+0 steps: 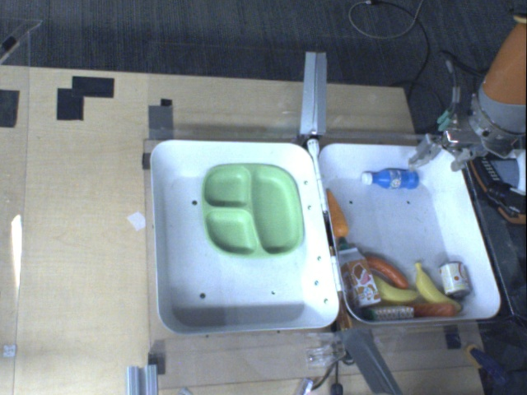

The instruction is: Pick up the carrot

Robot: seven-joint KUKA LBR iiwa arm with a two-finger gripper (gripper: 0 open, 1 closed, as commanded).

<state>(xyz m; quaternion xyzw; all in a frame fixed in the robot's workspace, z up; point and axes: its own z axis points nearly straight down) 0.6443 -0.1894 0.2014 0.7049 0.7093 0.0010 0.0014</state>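
Tapered orange carrot (335,213) hugs smooth bin wall (323,220)

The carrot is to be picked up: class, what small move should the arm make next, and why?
Probably swing the gripper left and toward the near side, to above the carrot. The gripper hangs over the right bin's far right corner, beyond the blue bottle, while the carrot lies against the bin's left wall.

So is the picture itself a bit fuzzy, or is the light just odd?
In the camera view the whole frame is soft and grainy; the gripper at the top right looks smeared; light glares off the left bin and streaks the bench at far left; small items around the carrot blur together.
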